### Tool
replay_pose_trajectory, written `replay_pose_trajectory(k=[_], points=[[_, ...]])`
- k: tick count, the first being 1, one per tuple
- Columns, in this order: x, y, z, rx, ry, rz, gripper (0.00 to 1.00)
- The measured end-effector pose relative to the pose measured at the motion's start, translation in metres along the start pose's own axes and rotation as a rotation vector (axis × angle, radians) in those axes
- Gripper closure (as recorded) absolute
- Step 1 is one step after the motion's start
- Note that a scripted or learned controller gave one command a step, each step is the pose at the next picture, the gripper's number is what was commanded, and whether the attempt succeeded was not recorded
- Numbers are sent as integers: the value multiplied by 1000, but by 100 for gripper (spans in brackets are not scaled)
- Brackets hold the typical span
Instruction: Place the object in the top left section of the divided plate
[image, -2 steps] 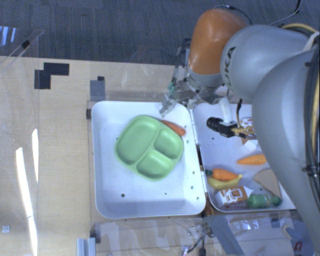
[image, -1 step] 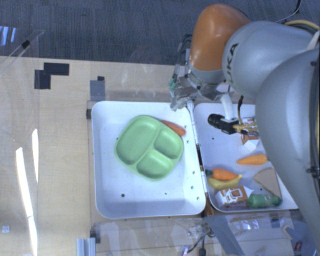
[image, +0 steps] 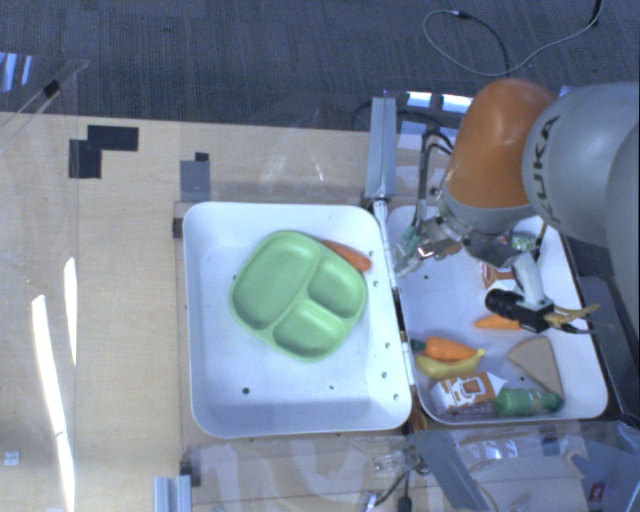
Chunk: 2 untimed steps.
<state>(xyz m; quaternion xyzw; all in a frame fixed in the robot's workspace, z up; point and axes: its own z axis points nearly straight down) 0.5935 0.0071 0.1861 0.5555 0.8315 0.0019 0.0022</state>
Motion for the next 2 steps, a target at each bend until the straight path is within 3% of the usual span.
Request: replay_pose_trajectory(k=[1, 2], points=[[77, -32, -48, -1, 0, -98, 100], [39, -98, 1, 2, 1, -152, 100]])
